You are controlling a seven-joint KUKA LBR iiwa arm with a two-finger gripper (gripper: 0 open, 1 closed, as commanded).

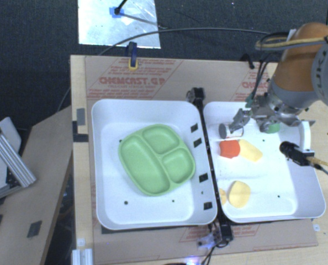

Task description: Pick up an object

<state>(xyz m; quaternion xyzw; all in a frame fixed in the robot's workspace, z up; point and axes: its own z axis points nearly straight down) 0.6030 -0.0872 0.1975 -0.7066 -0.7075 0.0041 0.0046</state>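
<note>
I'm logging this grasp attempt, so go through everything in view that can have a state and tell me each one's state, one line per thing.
Gripper: low over the right bin, above the orange object, nothing seen between its fingers.
Orange object: lying in the right bin, touching a yellow piece.
Yellow piece: lying flat beside the orange object.
Round yellow piece: lying near the bin's front wall.
Green object: partly hidden under the wrist.
Green divided plate: upright in the left bin.

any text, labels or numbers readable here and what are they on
"CHEMCAST GP", red print on the brown board under the bins, left of the blue clamp.
More red print on the same board at the upper right and along the bottom edge: too blurred or cut off to read.
No writing visible on the green plate.
</note>
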